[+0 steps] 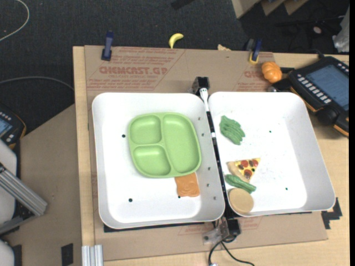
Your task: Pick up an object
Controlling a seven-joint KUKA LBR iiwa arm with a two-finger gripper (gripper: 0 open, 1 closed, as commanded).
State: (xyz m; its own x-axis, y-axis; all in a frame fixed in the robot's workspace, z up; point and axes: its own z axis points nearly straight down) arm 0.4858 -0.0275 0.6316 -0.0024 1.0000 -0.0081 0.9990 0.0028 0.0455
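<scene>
Currently I see the counter (138, 68) carrying two white bins side by side. Left bin (111, 148) holds a green divided plate (164, 144), with an orange piece (188, 186) touching its near edge. Right bin (288, 143) holds a green leafy piece (231, 129), a pizza slice (244, 167), a green bean pod (241, 183) just beside it, and a tan disc (241, 200) at the near rim. Hand state: I cannot tell.
</scene>
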